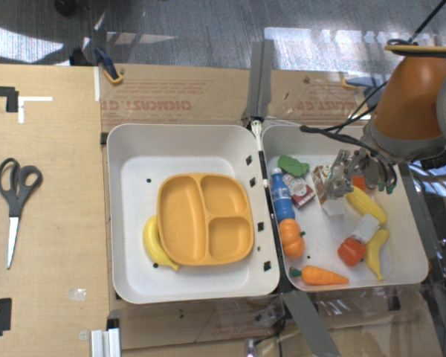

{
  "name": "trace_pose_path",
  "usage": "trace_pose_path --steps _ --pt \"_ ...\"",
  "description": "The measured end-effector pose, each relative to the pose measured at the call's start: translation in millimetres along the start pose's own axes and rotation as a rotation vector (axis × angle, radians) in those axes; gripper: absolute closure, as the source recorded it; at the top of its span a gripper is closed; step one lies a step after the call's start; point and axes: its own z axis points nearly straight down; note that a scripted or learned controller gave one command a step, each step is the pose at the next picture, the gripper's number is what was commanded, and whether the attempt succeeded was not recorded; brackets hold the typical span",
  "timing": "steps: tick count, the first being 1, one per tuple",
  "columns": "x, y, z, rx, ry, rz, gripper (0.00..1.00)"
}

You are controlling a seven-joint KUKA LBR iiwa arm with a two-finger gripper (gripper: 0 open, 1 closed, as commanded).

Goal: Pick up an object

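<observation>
Bright, even light, sharp focus; sunlit glare patches on the floor (320,39).

Bench (52,222) with scissors (16,199), two bins (123,222)

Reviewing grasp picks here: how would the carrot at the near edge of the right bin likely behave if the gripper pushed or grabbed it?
The carrot lies on its side and tapers, so it would probably roll in an arc when nudged. It looks like smooth moulded plastic, likely light and stiff, perhaps slippery between fingers. The gripper sits farther back in the right bin.
</observation>
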Motion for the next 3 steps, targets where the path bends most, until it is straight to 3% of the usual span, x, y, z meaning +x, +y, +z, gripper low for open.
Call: trace_pose_path --steps 1,2,3 --pt "-35.2 36.2 33.6 0.000 -0.007 0.199 1.00" --pt "-42.2 74.3 -61.6 0.002 0.002 0.532 1.00" --pt "-36.1 111.9 -124.2 0.003 0.003 0.776 1.00"
